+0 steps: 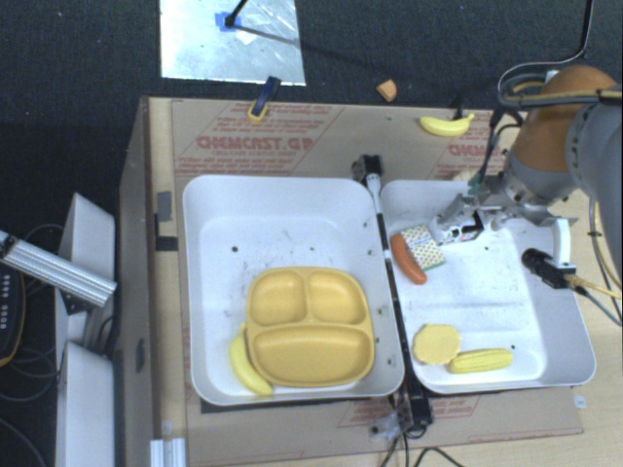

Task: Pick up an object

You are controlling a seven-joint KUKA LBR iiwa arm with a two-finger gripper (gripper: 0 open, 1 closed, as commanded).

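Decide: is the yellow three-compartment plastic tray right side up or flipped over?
Right side up: the yellow three-compartment plastic tray shows its three hollow sections facing upward.

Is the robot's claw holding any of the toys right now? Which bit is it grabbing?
Can't tell. The gripper hangs in the right bin right beside the checkered block, but whether it pinches the block's corner is too small to see.

Brown bench, two white bins, banana on it

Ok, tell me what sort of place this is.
Most likely a robotics lab's grasping testbed. Two white bins, left and right, sit on a board, holding toy food such as a yellow divided plate and corn cob, while the arm's end effector reaches in.
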